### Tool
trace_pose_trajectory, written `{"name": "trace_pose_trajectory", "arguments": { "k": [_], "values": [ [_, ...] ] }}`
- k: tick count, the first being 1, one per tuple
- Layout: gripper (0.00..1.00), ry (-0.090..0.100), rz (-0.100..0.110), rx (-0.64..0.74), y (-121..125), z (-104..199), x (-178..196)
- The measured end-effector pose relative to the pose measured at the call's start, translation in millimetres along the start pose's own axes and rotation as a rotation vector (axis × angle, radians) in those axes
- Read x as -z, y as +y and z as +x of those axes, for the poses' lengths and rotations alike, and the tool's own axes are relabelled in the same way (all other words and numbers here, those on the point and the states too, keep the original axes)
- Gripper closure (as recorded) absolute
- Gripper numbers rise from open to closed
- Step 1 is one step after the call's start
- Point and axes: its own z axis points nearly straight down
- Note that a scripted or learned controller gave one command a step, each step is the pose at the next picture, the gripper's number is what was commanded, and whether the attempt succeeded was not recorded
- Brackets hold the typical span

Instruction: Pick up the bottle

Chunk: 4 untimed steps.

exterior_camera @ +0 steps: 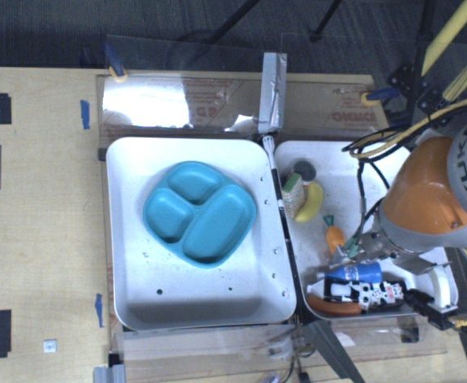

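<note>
The blue bottle (358,273) lies on its side in the right bin (341,154), near that bin's front edge. My gripper (351,252) hangs low over the bin, right above the bottle's upper edge and next to a small orange carrot-like piece (334,237). The grey wrist and the orange band (425,191) of the arm cover the bin's right side. From this angle I cannot make out whether anything sits in the gripper.
A yellow banana (310,201) and a dark round item (302,169) lie at the back of the right bin. A black-and-white object (370,293) and a red sausage-like piece (335,306) lie in front of the bottle. The left bin (129,214) holds a blue divided plate (199,212).
</note>
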Motion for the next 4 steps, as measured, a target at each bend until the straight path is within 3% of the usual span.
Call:
{"name": "trace_pose_trajectory", "arguments": {
  "k": [1,2,3,4],
  "values": [
    [1.0,0.004,0.001,0.814,2,-19,-10],
    [1.0,0.01,0.004,1.21,23,15,87],
    [1.0,0.006,0.003,1.147,-1,-14,8],
    [1.0,0.009,0.003,1.319,30,-97,49]
  ]
}}
